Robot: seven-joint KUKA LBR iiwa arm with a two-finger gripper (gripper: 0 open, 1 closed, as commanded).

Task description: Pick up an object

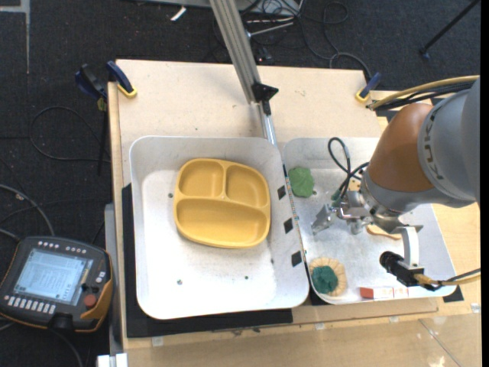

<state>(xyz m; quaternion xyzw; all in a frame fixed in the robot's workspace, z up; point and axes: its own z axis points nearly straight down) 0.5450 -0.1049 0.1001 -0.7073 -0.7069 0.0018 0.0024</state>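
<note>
My gripper [323, 219] hangs over the right bin [435, 235], with its metal fingers spread apart and nothing between them. A light green lumpy object [301, 181] lies at the bin's far left, up and to the left of the gripper. A dark green round object on a tan disc [327, 277] rests at the bin's near left corner, below the gripper. A small red and white piece [376, 291] lies along the near rim. The arm's orange band and grey body cover the right part of the bin.
The left bin [153, 281] holds a yellow divided plate [223, 202]. A metal pole [238, 40] slants down to the seam between the bins. Yellow clamps [122, 82] grip the bench's far corners. A teach pendant [53, 281] lies on the floor at left.
</note>
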